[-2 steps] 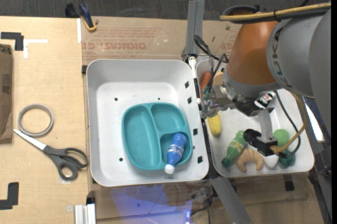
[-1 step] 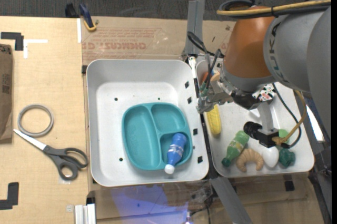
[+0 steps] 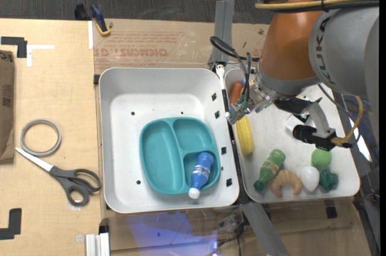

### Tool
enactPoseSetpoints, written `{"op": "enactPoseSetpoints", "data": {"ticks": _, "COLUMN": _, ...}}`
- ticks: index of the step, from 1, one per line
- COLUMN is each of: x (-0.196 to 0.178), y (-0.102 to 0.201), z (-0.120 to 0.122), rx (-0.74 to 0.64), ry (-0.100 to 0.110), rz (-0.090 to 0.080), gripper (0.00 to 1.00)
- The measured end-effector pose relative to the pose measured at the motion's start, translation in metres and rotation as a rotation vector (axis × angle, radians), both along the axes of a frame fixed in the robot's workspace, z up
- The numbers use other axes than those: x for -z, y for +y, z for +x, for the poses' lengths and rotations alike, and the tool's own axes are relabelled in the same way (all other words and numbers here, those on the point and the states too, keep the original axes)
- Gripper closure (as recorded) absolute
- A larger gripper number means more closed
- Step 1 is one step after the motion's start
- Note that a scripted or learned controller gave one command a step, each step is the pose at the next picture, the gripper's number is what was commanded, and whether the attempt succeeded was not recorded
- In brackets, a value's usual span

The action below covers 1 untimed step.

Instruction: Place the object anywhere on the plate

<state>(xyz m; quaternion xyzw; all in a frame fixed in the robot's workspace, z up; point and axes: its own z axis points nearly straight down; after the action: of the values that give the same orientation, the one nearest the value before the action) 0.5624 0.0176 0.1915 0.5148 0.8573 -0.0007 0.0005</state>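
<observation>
A teal divided plate (image 3: 164,152) lies in the left white bin (image 3: 114,104). A blue bottle with a white cap (image 3: 201,173) lies in the plate's lower right compartment, cap toward the front. My gripper (image 3: 243,105) hangs over the left edge of the right bin (image 3: 277,122), just above a yellow corn cob (image 3: 244,133) and beside an orange object (image 3: 236,90). The wrist and cables hide the gripper's tip.
In the right bin lie a green bottle (image 3: 269,168), a croissant (image 3: 284,182), a white egg (image 3: 309,177), a green ball (image 3: 321,158) and a dark green item (image 3: 329,180). Scissors (image 3: 63,176) and a tape roll (image 3: 40,136) rest on the bench at left.
</observation>
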Motion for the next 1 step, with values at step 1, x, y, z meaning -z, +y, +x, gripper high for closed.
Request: {"op": "enactPoseSetpoints", "data": {"ticks": 1, "x": 0.0006, "y": 0.0469, "z": -0.0429, "rx": 0.181, "ry": 0.002, "rz": 0.0, "gripper": 1.0}}
